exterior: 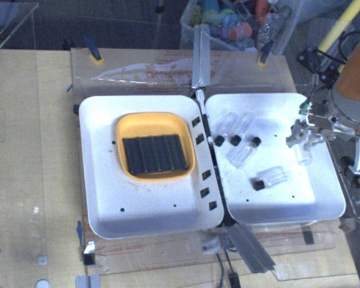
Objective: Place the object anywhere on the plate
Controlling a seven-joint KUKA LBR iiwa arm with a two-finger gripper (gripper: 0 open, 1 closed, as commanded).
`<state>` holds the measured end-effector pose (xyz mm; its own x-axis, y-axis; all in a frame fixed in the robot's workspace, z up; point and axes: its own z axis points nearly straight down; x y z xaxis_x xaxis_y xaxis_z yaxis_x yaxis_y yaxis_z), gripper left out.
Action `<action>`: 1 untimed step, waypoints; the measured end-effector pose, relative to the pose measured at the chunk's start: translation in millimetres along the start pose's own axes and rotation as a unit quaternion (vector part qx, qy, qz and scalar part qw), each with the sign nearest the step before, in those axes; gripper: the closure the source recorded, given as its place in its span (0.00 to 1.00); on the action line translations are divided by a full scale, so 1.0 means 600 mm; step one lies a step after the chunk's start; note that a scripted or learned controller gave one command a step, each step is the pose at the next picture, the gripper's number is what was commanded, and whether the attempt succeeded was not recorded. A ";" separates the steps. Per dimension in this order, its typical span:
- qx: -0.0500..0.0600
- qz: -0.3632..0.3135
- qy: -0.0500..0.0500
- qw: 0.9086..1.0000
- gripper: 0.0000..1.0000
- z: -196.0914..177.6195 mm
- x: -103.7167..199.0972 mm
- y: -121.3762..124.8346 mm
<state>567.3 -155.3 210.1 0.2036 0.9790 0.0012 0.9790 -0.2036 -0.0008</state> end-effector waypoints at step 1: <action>-0.001 -0.096 -0.001 0.995 1.00 -0.092 -0.022 0.012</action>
<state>572.0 -169.7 265.0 0.0133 0.9999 -0.0017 0.9999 -0.0133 0.0020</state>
